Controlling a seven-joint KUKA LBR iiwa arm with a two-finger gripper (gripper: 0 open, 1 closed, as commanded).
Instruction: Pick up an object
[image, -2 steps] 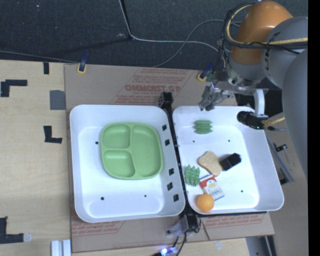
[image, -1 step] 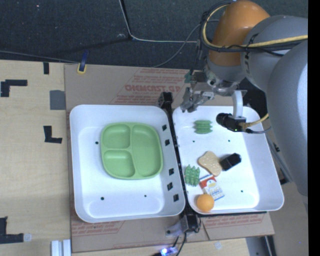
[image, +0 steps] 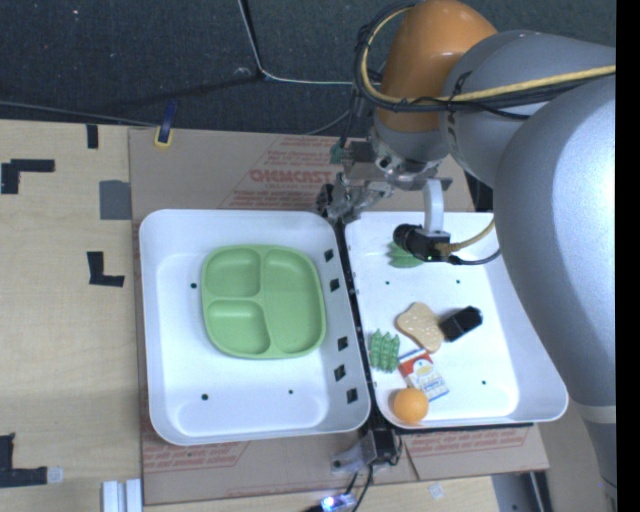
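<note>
**Gripper at the far end of the divider, loose items in the right bin**

On the left, the shallow white plastic left bin holds a single light green plastic plate with three compartments, lying flat near the bin's middle. Both bins rest on a brown cardboard sheet with red print.

The grey metal gripper hangs over the far end of the divider where the two bins meet, above their far rims. From this slant I cannot tell whether it is spread or pressed together, and nothing is seen pinched in it.

The shallow white plastic right bin holds every loose object a pick could take. Nearest the divider lies a small green ridged plastic piece. Farther back, well apart from it, a small green leafy piece is partly hidden under the robot's own hardware. At the near end sits a round orange ball-shaped fruit, touching or just beside a small red and white carton. Just beyond the carton lies a tan bread-slice-shaped toy, and beside it on the right, touching or nearly so, a small black rectangular block, lying tilted. All of these lie on the bin floor, apart from the gripper.

The grey arm with its orange band fills the upper right.
</note>
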